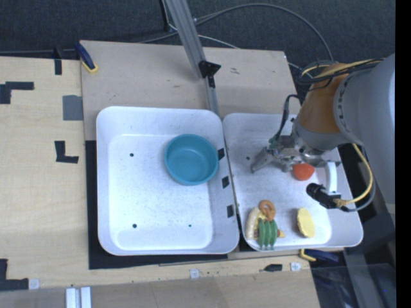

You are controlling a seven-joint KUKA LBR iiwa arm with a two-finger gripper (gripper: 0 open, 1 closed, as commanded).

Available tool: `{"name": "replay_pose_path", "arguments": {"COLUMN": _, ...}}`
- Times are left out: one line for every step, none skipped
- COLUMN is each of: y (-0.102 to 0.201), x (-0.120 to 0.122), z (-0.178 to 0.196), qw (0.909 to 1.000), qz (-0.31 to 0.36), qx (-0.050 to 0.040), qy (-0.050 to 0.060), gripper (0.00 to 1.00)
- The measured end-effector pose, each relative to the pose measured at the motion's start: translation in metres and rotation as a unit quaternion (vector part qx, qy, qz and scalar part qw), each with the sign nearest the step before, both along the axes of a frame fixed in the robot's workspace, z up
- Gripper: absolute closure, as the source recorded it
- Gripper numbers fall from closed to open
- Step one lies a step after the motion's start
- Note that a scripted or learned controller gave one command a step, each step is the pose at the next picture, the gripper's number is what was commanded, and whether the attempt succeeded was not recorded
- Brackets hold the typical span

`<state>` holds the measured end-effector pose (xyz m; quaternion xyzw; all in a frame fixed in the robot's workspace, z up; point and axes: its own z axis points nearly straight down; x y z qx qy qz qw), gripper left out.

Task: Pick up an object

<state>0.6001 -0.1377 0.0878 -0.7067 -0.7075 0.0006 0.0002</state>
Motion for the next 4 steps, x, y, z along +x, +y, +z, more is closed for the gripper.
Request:
{"name": "replay_pose_path", "arguments": {"y": -0.001, "x": 0.001, "z": 0.012, "qw": 1.0000, "qz": 0.000, "qx": -0.0005, "qy": -0.002, "gripper": 1.00}}
{"name": "replay_pose_path", "arguments": {"y": -0.002, "x": 0.007, "z": 0.056, "qw": 1.0000, "qz": 0.000, "qx": 0.0000, "qy": -0.002, "gripper": 1.00}}
{"name": "replay_pose_path", "arguments": {"y": 0.006, "x": 0.012, "z": 0.114, "qw": 1.0000, "qz": 0.000, "qx": 0.0001, "qy": -0.003, "gripper": 1.00}}
{"name": "replay_pose_path", "arguments": {"y": 0.006, "x": 0.012, "z": 0.142, "qw": 1.0000, "qz": 0.000, "qx": 0.0002, "qy": -0.001, "gripper": 1.00}}
